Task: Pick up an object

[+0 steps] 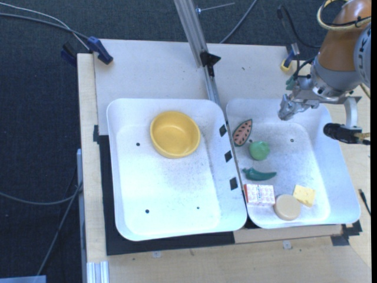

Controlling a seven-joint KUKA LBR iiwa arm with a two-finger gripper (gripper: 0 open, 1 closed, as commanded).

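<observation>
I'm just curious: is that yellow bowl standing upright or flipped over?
Upright. The yellow bowl in the left bin shows its open hollow and rim facing up, with nothing inside.

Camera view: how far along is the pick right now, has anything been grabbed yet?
Nothing looks picked yet. The gripper hangs over the far part of the right bin, with nothing seen in it. The green ball, green pepper, cheese wedge, round disc and small packet all lie in that bin; the yellow bowl sits in the left bin. Descent, grasp and lift remain.

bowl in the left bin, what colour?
Yellow. The bowl sits at the far end of the left bin, plain in the camera view.
</observation>
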